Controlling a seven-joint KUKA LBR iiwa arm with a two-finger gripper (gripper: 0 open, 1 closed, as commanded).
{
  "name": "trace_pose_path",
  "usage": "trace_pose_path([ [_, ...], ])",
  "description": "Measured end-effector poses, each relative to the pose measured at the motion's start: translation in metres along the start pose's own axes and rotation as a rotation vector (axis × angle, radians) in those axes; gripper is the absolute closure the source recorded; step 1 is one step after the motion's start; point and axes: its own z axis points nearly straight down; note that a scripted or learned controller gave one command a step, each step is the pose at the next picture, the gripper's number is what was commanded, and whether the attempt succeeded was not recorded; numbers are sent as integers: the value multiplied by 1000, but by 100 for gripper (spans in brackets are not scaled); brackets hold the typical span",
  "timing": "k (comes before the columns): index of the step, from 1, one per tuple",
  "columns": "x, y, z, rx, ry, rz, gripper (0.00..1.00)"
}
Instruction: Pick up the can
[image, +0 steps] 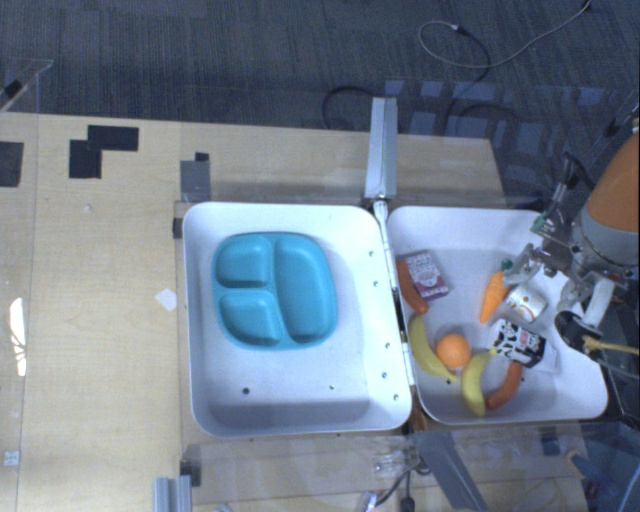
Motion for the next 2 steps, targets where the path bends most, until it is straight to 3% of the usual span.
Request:
trace_pose_path([
  [1,-27,-48,-8,-1,1,88,0],
  [2,17,-58,-5,-2,2,229,0],
])
